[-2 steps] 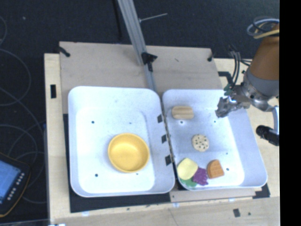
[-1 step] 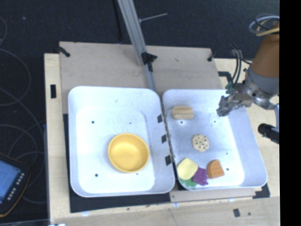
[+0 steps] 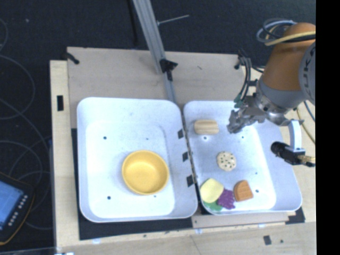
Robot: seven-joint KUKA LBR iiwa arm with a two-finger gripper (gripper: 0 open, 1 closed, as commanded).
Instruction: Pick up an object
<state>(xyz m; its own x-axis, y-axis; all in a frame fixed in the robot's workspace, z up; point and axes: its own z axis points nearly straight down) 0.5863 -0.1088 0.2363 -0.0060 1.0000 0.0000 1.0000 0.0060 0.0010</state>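
Note:
The right bin (image 3: pixel 265 158) holds a tan bread roll (image 3: pixel 205 127) near its far left, a round cookie (image 3: pixel 227 161) in the middle, and a cluster at the front: a yellow-green piece (image 3: pixel 211 190), a purple bunch of grapes (image 3: pixel 227 199) and an orange-brown toast-like piece (image 3: pixel 243 190). My gripper (image 3: pixel 236 122) hangs over the far part of the right bin, just right of the bread roll and apart from it. Nothing shows between its fingers.
The left bin (image 3: pixel 101 142) holds a yellow bowl (image 3: pixel 144 171). A slanted metal post (image 3: pixel 154 41) rises behind the bins. The divider between the bins (image 3: pixel 187 153) carries small black clips. A black-tipped part (image 3: pixel 281 151) hangs off the arm over the right bin's right side.

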